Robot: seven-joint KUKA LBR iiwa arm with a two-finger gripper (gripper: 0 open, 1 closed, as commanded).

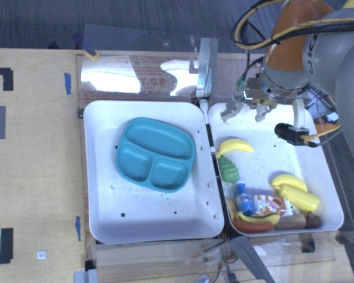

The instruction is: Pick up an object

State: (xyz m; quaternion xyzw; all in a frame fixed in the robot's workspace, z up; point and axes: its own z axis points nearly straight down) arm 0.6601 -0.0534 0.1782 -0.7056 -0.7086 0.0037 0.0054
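1. Gripper (245, 112) over the far end of the right bin (329, 175), seen from the fixed overhead camera: its two grey fingers hang spread apart with nothing between them, above bare white floor.

2. We judge the small banana (236, 147) the likeliest pick. It lies just below the gripper in the picture, toward the camera and slightly left, close to the wall dividing the bins. Its long axis runs nearly left to right across the frame, with a slight curve.

3. Beside it, nearer the camera, sits a green toy (228, 170); a second, fatter yellow piece (295, 192) lies well apart toward the bin's right side (a longer reach, in our view).

4. A clutter of items (261, 211) crowds the near edge of the right bin, among them a printed packet; we cannot read its lettering, and we make out no brand elsewhere.

5. A blue divided plate (154, 153) occupies the left bin (100, 175), well away from the gripper.
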